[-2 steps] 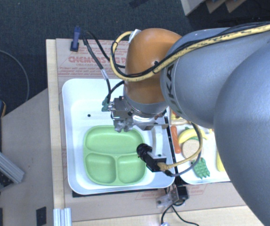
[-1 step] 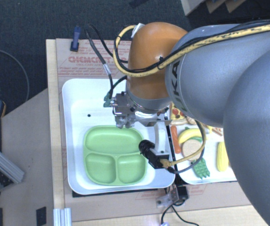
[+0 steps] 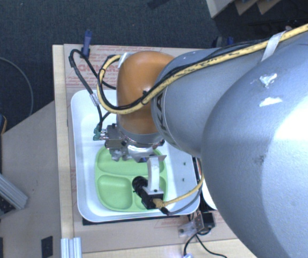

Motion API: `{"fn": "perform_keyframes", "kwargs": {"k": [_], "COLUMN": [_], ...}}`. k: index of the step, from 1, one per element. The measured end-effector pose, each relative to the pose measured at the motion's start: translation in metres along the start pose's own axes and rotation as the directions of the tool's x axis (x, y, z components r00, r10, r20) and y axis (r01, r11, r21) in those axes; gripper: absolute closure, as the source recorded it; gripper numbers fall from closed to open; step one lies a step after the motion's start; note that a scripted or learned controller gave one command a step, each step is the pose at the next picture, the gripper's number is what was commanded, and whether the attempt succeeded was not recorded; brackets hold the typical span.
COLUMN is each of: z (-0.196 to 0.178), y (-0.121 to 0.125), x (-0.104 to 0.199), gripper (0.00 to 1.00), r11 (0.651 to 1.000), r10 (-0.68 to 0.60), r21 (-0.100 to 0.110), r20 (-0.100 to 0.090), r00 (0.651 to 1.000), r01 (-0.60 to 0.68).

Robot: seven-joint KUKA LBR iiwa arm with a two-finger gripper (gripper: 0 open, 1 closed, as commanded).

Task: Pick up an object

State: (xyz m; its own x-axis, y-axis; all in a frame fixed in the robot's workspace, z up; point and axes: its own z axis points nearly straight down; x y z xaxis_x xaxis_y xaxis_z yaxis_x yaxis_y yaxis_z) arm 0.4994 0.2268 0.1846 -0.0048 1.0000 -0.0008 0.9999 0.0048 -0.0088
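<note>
In the lower centre of the frame, a pale green plastic tray with moulded compartments was seen lying flat in the shallow white bin, toward its lower end. The gripper was placed directly over the tray's upper edge, so the tray's long axis could not be judged. Whether the gripper was spread or closed could not be told. Above it, the arm's orange band was seen.
</note>
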Motion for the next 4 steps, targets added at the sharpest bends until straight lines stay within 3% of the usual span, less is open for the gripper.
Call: {"fn": "perform_keyframes", "kwargs": {"k": [1, 2, 3, 4], "z": [0.080, 0.028, 0.079, 0.077], "y": [-0.013, -0.003, -0.017, 0.012], "x": [-0.022, -0.001, -0.031, -0.045], "gripper": [1.00, 1.00, 1.00, 1.00], "r11": [1.000, 1.000, 1.000, 1.000], "r10": [0.004, 0.002, 0.008, 0.007], "r21": [-0.020, -0.014, -0.020, -0.010], "r20": [-0.003, -0.003, -0.006, 0.000], "r00": [1.000, 1.000, 1.000, 1.000], "r01": [-0.004, -0.002, -0.008, -0.007]}}
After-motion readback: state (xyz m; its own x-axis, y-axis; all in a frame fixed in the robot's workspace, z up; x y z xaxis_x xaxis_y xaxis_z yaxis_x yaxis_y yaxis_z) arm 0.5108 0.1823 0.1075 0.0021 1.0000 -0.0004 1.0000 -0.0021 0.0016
